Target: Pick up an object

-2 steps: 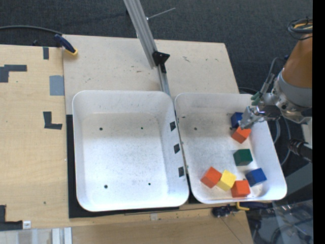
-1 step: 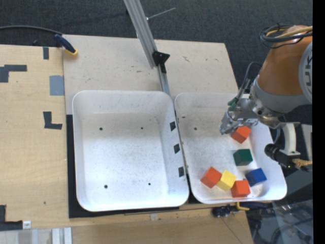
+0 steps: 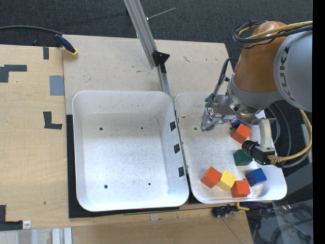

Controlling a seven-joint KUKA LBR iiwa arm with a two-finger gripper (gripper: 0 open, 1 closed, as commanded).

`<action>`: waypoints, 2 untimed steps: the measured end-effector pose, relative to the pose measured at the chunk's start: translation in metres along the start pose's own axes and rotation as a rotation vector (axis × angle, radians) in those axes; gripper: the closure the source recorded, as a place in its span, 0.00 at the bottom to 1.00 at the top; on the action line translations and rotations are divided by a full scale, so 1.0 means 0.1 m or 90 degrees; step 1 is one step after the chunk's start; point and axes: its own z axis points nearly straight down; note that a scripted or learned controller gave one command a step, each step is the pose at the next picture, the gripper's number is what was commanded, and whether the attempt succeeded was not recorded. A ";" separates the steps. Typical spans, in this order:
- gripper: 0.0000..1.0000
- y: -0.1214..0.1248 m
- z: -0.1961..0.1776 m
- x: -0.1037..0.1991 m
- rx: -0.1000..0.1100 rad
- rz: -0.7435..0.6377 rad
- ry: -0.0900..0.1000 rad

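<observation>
A: Where was the gripper [image 3: 207,124]?

B: Over the right bin [image 3: 203,187], upper part, right of frame centre. Couldn't tell the tool's state, too blurred.

A: Objects?

B: All in that bin. Orange cube [image 3: 210,177], yellow cube [image 3: 227,180] and another orange cube [image 3: 240,188] clustered at the lower edge, blue cube [image 3: 256,176] beside them. Green block [image 3: 241,157] and an orange block [image 3: 241,132] sat higher, near the arm.

A: Left bin [image 3: 81,151]?

B: White, speckled.

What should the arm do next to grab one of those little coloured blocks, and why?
Probably shift toward the orange block just beside it and lower over it. The gripper hangs over a bare patch of the right bin, with no block under it; that block lies nearest. The other blocks cluster at the bin's near edge, farther off.
</observation>
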 end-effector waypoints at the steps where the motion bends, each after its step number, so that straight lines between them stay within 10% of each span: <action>1: 1.00 -0.07 0.14 0.51 0.001 0.000 0.000; 2: 1.00 -0.08 0.22 1.15 0.001 -0.001 0.000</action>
